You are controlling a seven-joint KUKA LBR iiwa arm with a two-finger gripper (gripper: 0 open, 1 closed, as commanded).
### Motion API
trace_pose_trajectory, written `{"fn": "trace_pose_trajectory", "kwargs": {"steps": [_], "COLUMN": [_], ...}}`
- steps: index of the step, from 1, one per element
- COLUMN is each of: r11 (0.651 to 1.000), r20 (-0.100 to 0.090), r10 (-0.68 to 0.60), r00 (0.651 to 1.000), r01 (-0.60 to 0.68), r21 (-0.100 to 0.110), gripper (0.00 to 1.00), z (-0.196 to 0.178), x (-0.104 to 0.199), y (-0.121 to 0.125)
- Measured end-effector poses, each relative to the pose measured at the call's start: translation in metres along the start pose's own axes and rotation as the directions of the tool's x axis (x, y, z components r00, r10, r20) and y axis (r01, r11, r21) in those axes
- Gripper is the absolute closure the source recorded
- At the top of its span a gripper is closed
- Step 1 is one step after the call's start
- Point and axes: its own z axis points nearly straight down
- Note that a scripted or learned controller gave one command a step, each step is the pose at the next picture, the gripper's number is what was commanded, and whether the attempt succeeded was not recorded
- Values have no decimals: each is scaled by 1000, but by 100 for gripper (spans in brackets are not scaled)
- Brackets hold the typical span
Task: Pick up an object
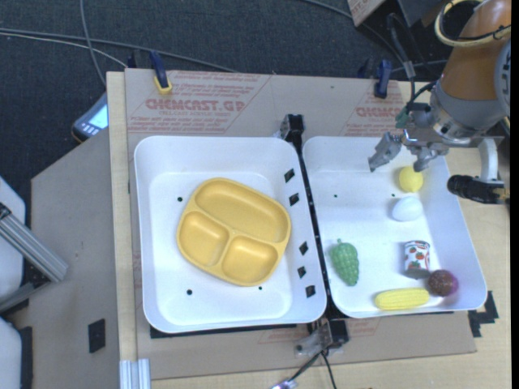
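Camera view: "CHEMCAST GP" printed on board (195, 104), open claw (400, 160) above right bin (357, 298).

Lighting even, moderately bright, diffuse from overhead. White bins (235, 314) near clipping; mild glare along their walls. Shadows soft and short: thin one under yellow tray (233, 230) toward 6 o'clock, faint ones beside small items in the bin at 3 o'clock. Dark floor at 12 o'clock underexposed. Overall soft focus, low resolution; print on the counter (203, 96) blurry but legible. Slight colour noise.
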Motion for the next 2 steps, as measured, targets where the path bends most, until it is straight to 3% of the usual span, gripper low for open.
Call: {"fn": "trace_pose_trajectory", "kwargs": {"steps": [1, 2], "r11": [1000, 1000], "r20": [2, 1], "r10": [-3, -2], "r00": [1000, 1000], "r01": [3, 2], "r21": [-14, -9], "gripper": [0, 0], "z": [-8, 46], "x": [0, -9], "y": [3, -1]}}
